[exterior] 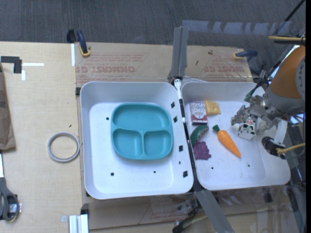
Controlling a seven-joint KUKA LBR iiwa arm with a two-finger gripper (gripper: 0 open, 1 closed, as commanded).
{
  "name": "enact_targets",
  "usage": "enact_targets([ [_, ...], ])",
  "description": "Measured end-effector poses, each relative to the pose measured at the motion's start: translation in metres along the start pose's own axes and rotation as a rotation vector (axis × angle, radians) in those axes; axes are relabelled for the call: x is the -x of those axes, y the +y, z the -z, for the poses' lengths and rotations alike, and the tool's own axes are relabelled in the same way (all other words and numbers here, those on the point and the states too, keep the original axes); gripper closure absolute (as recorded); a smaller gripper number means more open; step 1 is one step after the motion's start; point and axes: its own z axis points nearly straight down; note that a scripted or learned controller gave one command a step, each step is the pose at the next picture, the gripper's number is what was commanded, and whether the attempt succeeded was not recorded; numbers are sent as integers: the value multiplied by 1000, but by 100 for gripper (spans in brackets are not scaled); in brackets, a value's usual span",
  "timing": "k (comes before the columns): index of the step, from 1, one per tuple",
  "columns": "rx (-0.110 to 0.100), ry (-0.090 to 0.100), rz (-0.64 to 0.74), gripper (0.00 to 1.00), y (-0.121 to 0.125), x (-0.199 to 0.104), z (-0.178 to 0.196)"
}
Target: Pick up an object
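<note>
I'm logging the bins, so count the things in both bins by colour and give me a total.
Teal: 1, the divided plate
Orange: 1, carrot
Purple: 1, grapes
Green: 1, green piece
Red: 1, small box
Yellow: 1, cracker
White: 1, small toy
Total: 7

My grey arm with its orange band (291, 79): cut off by the right edge.
Small white printed block under my claw (247, 127): print too small to read.
Brown paper bag (6, 111): cut by left edge.
Scissors (8, 204): partly out of frame.

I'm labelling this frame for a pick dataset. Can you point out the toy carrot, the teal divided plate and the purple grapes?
toy carrot (229, 143): camera view, middle of its orange body.
teal divided plate (142, 131): camera view, ridge where its compartments meet.
purple grapes (201, 150): camera view, centre of the cluster.
</note>
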Motion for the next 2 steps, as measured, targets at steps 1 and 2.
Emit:
enact_targets([
  [1, 4, -2, 273, 0, 44, -35, 79],
  [2, 28, -2, 172, 0, 0, -44, 9],
])
